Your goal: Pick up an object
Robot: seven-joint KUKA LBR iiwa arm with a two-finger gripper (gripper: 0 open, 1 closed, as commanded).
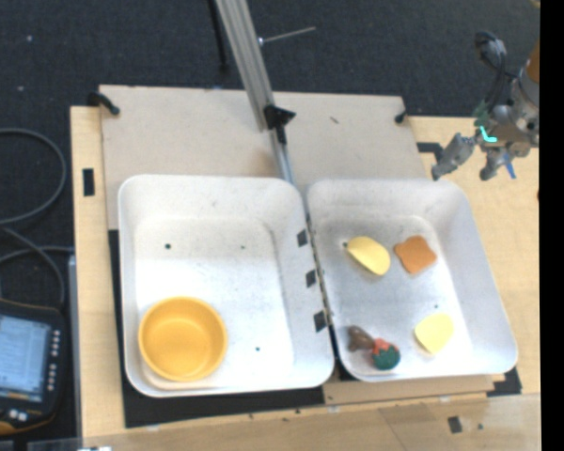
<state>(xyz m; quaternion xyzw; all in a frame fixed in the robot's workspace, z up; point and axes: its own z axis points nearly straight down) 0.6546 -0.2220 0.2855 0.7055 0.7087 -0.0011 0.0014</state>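
The right bin [479, 252] holds a yellow oval piece [368, 255], an orange piece [415, 254], a pale yellow piece [434, 332] and a small brown, green and red toy [376, 348]. A yellow bowl [181, 338] sits in the front left corner of the left bin [216, 214]. My gripper [467, 167] hangs above the bench just beyond the right bin's far right corner. Its fingers are spread open with nothing between them. It is well apart from every object.
A slanted metal post [249, 54] rises from the back between the two bins. A control pendant [14, 346] and cables lie off the bench at the left. Bare board stretches behind the bins.
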